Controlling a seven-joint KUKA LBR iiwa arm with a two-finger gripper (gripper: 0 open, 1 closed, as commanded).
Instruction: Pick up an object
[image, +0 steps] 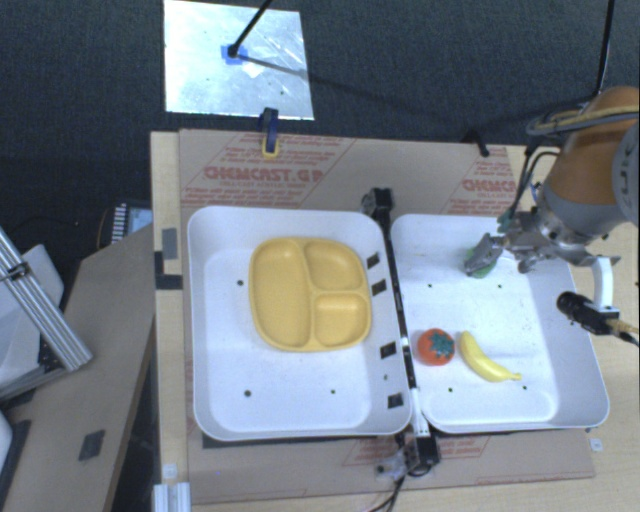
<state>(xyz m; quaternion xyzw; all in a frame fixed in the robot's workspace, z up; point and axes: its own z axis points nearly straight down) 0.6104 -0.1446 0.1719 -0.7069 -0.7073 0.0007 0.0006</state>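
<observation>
Bench with two shallow white bins side by side. Left bin (215, 400): one yellow divided plate (308, 293), three compartments, lying flat near the middle. Right bin (560, 400): a red tomato (435, 346) and a yellow banana (486, 359) just beside each other near the front left. Grey arm (590, 175) with orange band enters from the right; its gripper (484, 257) hangs over the right bin's back area, well apart from tomato and banana.

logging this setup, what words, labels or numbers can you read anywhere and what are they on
"CHEMCAST GP": red print on the brown protective sheet under the bins, legible at its upper left.
The same red print repeats at the upper right and along the front edge, cut off or too blurred to read.
The yellow tray, tomato and banana carry no text.
</observation>
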